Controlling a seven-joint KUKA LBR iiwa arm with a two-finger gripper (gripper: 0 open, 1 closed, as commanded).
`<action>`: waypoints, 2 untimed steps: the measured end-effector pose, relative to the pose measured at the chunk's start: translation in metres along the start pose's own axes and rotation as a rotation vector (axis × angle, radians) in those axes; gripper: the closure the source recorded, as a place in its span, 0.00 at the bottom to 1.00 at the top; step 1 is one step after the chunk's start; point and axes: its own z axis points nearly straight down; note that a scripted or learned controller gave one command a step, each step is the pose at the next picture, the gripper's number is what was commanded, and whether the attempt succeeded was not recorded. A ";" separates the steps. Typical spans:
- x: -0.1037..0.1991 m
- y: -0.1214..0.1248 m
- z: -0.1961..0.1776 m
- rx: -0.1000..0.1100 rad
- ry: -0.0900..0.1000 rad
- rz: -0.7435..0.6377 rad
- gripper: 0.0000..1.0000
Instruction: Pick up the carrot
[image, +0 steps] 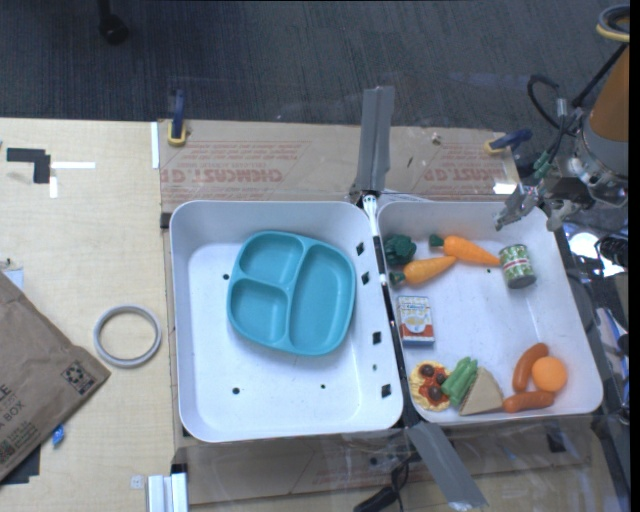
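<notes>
**End effector above the right bin's far corner**

The bench (80, 200) carries two white bins; the right bin (585, 330) sits below the end effector (522, 205), whose grip state I cannot tell. Far to its left lies a teal plate (292, 292). The carrot (470, 250) rests just below-left, untouched, beside a small can (517, 266).

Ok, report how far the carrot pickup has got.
Nothing looks done: both carrots lie in the right bin, one beside a small can, the other by a green leafy piece. In hand: the gripper hangs near the bin's far right corner, apart from both carrots, holding nothing. Left: move over a carrot, lower, grasp and lift.
</notes>
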 end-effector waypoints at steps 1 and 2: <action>0.023 0.013 0.124 -0.006 -0.001 -0.072 0.00; -0.003 -0.021 0.127 0.001 0.001 0.178 0.00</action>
